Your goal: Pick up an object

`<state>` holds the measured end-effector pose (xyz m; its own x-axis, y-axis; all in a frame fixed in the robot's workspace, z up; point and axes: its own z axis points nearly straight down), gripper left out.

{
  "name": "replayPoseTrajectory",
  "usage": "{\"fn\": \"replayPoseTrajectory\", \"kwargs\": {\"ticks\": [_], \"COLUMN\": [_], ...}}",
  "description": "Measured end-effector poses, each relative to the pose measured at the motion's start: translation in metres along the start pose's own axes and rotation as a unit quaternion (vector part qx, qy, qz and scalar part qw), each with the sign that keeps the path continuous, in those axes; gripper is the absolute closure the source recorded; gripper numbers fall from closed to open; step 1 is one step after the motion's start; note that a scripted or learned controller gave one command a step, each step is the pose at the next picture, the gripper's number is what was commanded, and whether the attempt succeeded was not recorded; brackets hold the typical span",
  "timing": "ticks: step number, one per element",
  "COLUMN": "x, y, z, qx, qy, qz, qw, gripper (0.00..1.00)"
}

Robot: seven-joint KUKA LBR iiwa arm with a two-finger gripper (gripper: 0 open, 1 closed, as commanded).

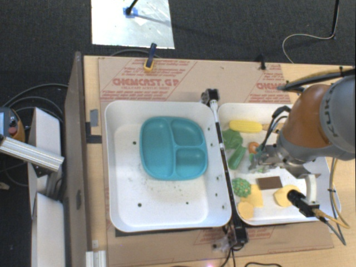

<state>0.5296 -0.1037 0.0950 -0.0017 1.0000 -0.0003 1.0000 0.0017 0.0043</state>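
The right bin holds several toy foods. A yellow corn-like piece lies at its back, with green pieces and a green pod below it. A small orange piece sits beside them. Toward the front are a green broccoli, a brown block and yellow pieces. My gripper is down in this bin, between the orange piece and the brown block, just right of the green pod. The arm's bulk hides its tip.
The left bin bears a teal divided plate. A ridge separates the two bins. The arm's orange band and grey body cover the right bin's right half. Cardboard lies behind the bins.
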Motion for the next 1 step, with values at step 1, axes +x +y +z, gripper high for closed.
{"fn": "replayPoseTrajectory", "kwargs": {"ticks": [1], "x": [0.0527], "y": [0.026], "z": [-0.1274], "qx": [-0.006], "qy": [0.001], "qz": [-0.005], "qw": [1.0], "gripper": [1.0]}}
